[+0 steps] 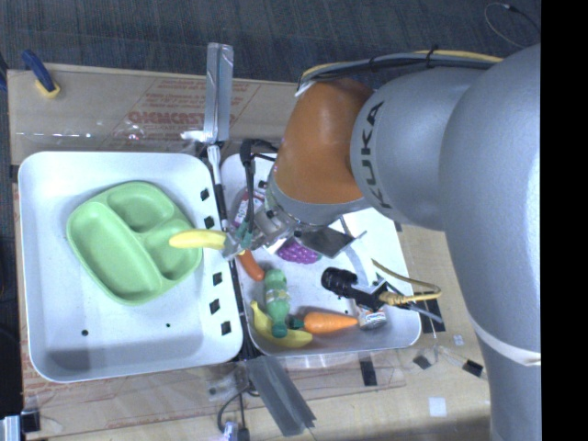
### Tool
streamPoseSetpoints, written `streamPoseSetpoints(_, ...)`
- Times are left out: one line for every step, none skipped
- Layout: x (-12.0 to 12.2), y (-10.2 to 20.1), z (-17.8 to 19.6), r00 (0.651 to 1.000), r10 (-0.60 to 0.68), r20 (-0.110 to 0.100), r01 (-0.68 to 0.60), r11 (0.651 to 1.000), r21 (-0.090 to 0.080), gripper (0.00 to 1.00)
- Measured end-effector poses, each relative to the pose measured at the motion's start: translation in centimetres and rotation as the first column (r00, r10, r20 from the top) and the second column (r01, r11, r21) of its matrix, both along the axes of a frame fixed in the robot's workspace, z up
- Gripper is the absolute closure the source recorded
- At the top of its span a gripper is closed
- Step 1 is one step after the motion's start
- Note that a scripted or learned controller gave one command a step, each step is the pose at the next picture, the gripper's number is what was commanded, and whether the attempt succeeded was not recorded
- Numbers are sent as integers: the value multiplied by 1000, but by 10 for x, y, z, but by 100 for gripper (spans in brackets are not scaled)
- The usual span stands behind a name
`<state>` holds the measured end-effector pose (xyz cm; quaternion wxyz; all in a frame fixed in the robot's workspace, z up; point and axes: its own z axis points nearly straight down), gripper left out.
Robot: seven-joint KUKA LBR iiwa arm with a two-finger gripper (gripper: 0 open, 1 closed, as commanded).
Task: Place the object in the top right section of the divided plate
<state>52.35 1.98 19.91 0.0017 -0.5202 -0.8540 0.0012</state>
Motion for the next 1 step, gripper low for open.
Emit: streamPoseSetpoints(0,0,0,1000,-1,0,1,1000,0,0)
